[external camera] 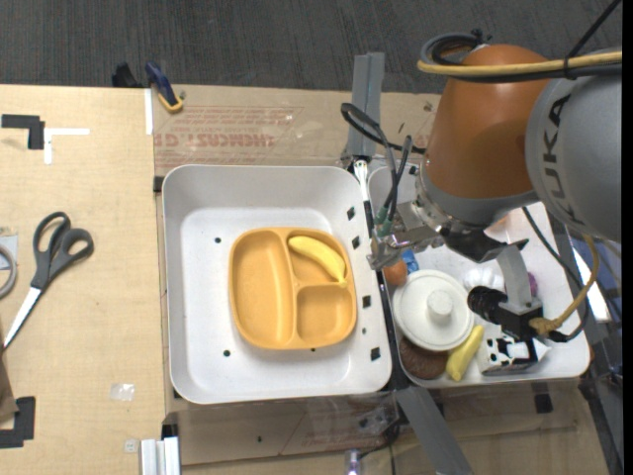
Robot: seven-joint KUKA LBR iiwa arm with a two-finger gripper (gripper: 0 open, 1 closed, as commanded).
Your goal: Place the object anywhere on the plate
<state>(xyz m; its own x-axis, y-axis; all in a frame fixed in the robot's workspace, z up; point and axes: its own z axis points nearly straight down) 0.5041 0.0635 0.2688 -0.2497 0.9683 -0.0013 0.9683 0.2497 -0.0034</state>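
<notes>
A yellow-orange divided plate [262, 295] lies in the middle of the left bin [188, 295]. A yellow banana [318, 255] rests in the plate's upper right compartment. My gripper [389, 248] hangs at the left edge of the right bin [564, 364], just past the wall between the two bins. It sits right of the plate's banana and above a small orange object [396, 272]. The arm's orange band and grey wrist hide the upper half of the right bin.
The right bin holds a white round lidded bowl [435, 308], a second banana [463, 354], a brown item [423, 362] and a black-and-white object [509, 352]. Scissors [45, 260] lie on the bench at far left. Cables hang around the wrist.
</notes>
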